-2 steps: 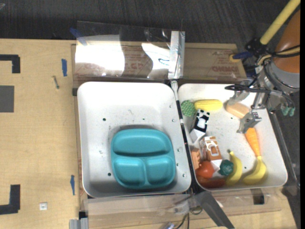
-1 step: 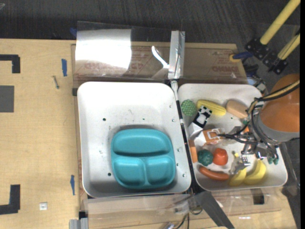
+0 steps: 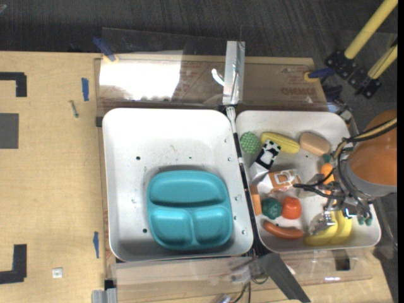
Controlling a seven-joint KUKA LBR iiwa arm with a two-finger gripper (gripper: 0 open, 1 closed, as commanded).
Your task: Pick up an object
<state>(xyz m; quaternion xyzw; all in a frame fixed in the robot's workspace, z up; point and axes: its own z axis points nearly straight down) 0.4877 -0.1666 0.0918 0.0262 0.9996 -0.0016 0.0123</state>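
1 curved yellow banana (image 3: 331, 231) lies under the claw (image 3: 329, 218), grip state unclear

Light wooden bench (image 3: 44, 188) seen from above, marked with black tape corners and short blue tape strips. Two shallow white bins set directly on bench, side by side, touching along inner edges. Left bin (image 3: 126, 137) placed near bench centre; right bin (image 3: 287, 120) placed toward right end. Clear plastic sheeting (image 3: 158, 81) laid flat behind bins, with upright metal bracket (image 3: 233, 74) fixed between them at rear.
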